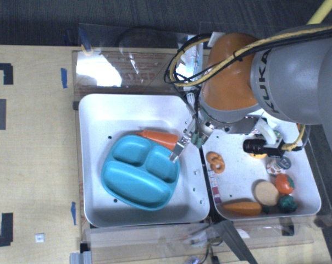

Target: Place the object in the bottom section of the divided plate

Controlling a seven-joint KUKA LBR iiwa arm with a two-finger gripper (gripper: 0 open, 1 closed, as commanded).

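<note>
A turquoise divided plate (139, 171) is sitting in a white bin (94, 120), an orange carrot (159, 138) lying alongside it.

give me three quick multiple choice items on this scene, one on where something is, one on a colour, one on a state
1. Where is the divided plate?
A. left bin
B. right bin
C. on the bench outside the bins

2. What colour is the plate?
A. red
B. blue
C. yellow

3. What lies in the plate's sections?
A. a pretzel
B. a carrot
C. nothing

Answers:
1. A, the plate sits in the left bin.
2. B, it is plainly blue.
3. C, the sections are bare; the orange carrot lies by the plate's upper rim near the gripper, and the pretzel is in the right bin.
</note>
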